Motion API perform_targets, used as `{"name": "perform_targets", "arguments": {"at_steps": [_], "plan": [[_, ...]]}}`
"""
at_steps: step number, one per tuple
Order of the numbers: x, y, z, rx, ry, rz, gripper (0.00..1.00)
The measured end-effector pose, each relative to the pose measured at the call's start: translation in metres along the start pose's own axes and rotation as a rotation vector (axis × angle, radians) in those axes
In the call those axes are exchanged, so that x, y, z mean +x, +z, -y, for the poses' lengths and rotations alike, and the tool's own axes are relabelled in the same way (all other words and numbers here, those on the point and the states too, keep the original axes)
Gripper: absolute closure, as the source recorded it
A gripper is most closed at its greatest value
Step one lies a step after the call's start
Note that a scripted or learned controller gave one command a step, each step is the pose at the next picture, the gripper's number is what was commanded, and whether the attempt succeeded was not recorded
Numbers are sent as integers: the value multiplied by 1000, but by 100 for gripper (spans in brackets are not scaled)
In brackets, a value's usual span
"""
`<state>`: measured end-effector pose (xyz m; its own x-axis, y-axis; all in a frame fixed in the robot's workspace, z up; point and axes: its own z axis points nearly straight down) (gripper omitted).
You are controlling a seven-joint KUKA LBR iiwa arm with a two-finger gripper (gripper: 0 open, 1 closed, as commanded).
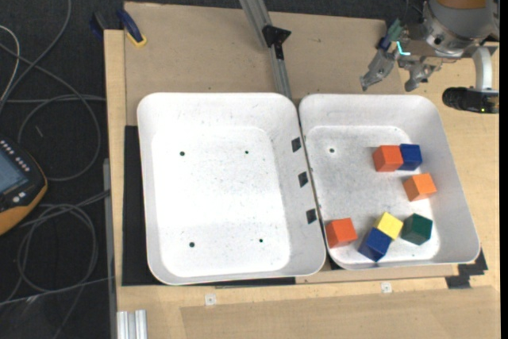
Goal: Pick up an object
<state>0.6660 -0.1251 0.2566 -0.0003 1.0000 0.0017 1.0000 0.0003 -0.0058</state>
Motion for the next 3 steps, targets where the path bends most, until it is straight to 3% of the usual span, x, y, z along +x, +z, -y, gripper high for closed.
{"name": "perform_targets", "arguments": {"at_steps": [1, 3], "plan": [[0, -3, -1, -5, -1, 2, 0], [3, 84, -7, -1, -2, 1, 0]]}}
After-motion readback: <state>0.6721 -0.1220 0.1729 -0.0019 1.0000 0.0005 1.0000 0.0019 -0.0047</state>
